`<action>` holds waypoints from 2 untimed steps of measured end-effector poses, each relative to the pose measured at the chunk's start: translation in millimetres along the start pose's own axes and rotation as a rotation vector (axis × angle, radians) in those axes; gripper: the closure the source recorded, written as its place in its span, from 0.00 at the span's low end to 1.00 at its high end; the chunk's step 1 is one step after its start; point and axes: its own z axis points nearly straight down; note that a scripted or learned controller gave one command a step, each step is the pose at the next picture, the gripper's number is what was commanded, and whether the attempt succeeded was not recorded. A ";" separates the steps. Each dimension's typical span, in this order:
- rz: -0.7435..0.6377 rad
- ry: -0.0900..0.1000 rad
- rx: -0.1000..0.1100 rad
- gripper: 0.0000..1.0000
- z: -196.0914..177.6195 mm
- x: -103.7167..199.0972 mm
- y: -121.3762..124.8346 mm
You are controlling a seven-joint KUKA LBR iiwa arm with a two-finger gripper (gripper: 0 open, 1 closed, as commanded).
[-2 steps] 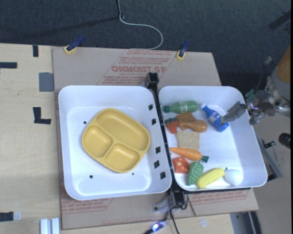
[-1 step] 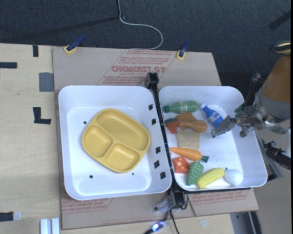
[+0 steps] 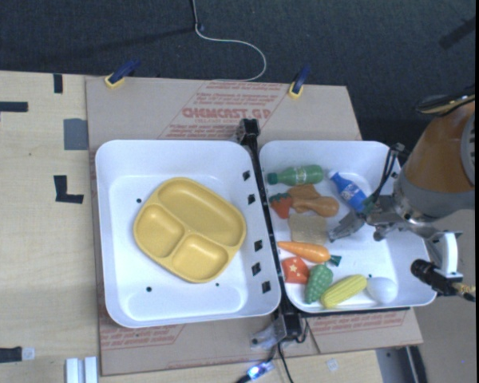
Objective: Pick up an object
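With the hand hanging open and empty at right centre of the frame, it should drop straight onto the brown toy just left, clear of the blue bottle.

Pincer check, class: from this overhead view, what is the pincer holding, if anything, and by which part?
Nothing is visibly held. The pincer sits low in the right bin, near the blue bottle, with no object between its fingers.

Counted two white bins, one yellow divided plate, two bottles, one carrot, one corn cob.
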 end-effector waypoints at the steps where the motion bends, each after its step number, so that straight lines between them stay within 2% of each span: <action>1: 0.002 -0.003 -0.008 0.00 42.0 0.3 -2.3; 2: 0.001 -0.004 -0.008 0.00 63.0 0.6 -1.7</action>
